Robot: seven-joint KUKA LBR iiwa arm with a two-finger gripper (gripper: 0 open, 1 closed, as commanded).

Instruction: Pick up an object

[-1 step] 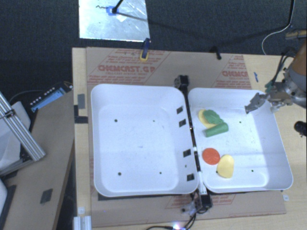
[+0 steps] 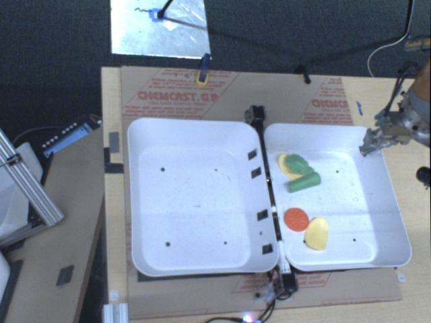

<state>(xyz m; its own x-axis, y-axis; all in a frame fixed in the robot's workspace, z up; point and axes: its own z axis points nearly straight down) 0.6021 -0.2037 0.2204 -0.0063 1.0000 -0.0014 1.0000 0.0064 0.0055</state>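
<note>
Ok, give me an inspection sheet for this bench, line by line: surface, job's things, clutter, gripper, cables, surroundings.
Surface: two white bins side by side, left bin and right bin, on a cardboard sheet.
Job's things: in the right bin, a green block beside a green and yellow piece; nearer the front, an orange disc touching a yellow piece.
Clutter: yellow clip on the cardboard's far edge.
Gripper: gripper over the right bin's far right corner, holding nothing visible.
Cables: white cable at upper right; wires at the front between the bins.
Surroundings: foil sheet on dark carpet; aluminium rail at left.
</note>
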